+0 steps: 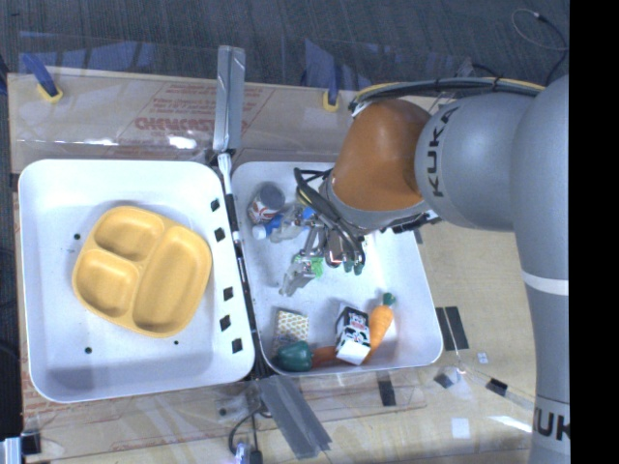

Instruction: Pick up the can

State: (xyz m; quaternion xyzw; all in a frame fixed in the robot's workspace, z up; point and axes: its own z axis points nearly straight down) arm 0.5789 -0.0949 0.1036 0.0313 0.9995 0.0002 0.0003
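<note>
Arm overhangs can; toys crowd front.

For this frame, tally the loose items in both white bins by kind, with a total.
Yellow divided plastic tray, left bin: 1
Small metal can, right bin: 1
Orange toy carrot: 1
Small black-and-white carton: 1
Green rounded toy vegetable: 1
Flat patterned square pad: 1
Total: 6

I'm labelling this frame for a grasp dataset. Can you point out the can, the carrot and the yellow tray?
can (265,207): camera view, on its grey top end.
carrot (380,324): camera view, on the orange body.
yellow tray (142,270): camera view, on the ridge between compartments.
</note>
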